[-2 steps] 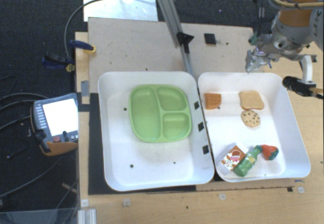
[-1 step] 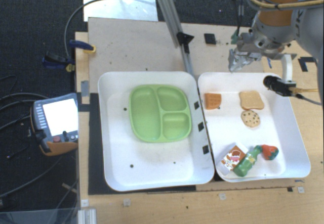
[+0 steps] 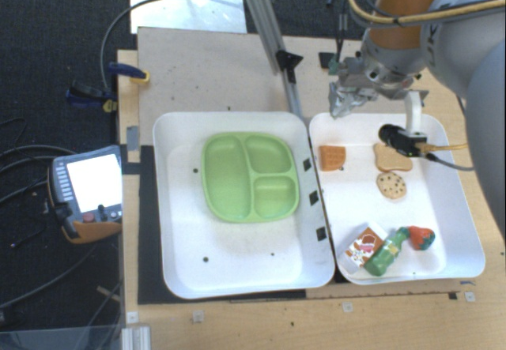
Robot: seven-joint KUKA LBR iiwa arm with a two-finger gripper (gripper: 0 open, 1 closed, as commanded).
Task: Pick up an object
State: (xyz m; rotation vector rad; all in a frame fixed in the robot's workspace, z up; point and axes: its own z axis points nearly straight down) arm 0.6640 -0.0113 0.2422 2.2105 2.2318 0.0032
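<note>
My gripper point(image 3: 345, 103) hangs over the far left corner of the right bin point(image 3: 458, 206). Just in front of it lies an orange square of toy toast point(image 3: 332, 157). To the right of that lie a tan bread slice point(image 3: 392, 159) and a round cookie point(image 3: 391, 185). Near the bin's front edge rest a small red and white carton point(image 3: 364, 246), a green bottle point(image 3: 385, 253) and a red strawberry point(image 3: 422, 238), close together. None of these touches the gripper.
The left bin point(image 3: 178, 206) holds a green divided plate point(image 3: 251, 176). A grey metal pole point(image 3: 265, 13) slants up from the far side between the bins. The big grey and orange arm point(image 3: 443, 1) looms over the right bin's far right corner.
</note>
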